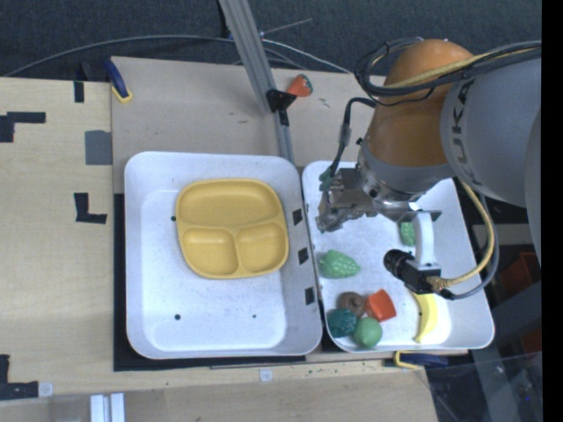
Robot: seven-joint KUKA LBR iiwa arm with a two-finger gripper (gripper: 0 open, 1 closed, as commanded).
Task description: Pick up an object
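My gripper (332, 211) hangs over the left part of the right bin (471, 328), under the grey arm with its orange band. Just below it lies a light green bumpy object (339, 264). Nearer the front edge sit a brown ring (353, 302), an orange block (381, 305), a teal object (342, 323) and a green ball (368, 332). A yellow banana (428, 316) lies at the bin's front right. A small green piece (407, 232) shows beside the arm. Nothing is visible between the gripper's fingers.
The left bin (145, 262) holds a yellow three-compartment plate (232, 228). A grey pole (251, 47) slants in from the top, with an orange clamp (300, 85) beside it. A black-and-white camera unit and cables (420, 258) hang off the arm over the right bin.
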